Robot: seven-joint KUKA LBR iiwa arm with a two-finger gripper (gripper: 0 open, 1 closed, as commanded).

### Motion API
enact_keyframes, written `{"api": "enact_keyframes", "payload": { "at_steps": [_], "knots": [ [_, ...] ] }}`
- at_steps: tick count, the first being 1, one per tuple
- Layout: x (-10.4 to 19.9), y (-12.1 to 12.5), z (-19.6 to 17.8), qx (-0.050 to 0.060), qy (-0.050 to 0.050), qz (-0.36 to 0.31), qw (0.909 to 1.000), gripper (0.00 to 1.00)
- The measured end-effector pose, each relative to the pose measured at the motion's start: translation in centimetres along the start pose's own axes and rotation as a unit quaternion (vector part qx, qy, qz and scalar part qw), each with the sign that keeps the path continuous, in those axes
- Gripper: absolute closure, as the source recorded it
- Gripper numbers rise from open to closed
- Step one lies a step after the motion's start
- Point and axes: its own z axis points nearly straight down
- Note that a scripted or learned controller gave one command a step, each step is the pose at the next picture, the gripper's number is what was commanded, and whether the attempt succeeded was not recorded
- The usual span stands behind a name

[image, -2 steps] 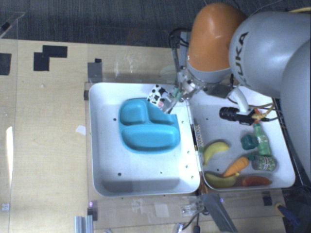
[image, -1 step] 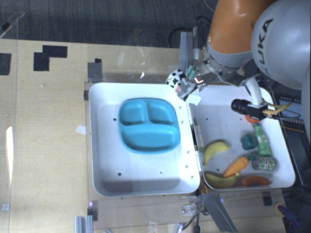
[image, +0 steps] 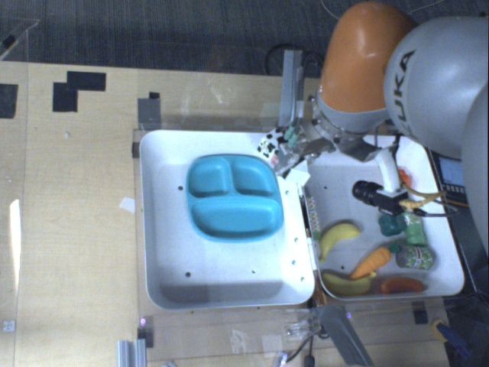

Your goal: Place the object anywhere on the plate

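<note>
Pincer point(image: 284, 156) work first: you have it at the far right corner of the left bin point(image: 157, 205), over the divider, and it looks pinched on a small black-and-white spotted object point(image: 269, 144) (the grip itself is blurred). That puts the object just beyond the blue plate point(image: 233, 197), not on it. You'd carry it leftward and nearer before releasing.

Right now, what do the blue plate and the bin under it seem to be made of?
The blue plate looks like moulded plastic, matte: uniform colour, rounded compartment ridges, soft highlights. The left bin seems to be hard white plastic or painted metal, slightly glossy with small holes; I cannot tell which.
</note>
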Motion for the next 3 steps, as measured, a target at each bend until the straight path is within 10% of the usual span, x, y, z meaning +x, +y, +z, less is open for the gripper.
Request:
{"api": "enact_keyframes", "payload": {
  "at_steps": [1,3],
  "knots": [
    [0.0,0.0,0.0,0.000,0.000,0.000,1.0000,0.00],
    [0.4,1.0,-5.1,-0.002,0.000,-0.061,0.9982,0.00]
  ]
}}
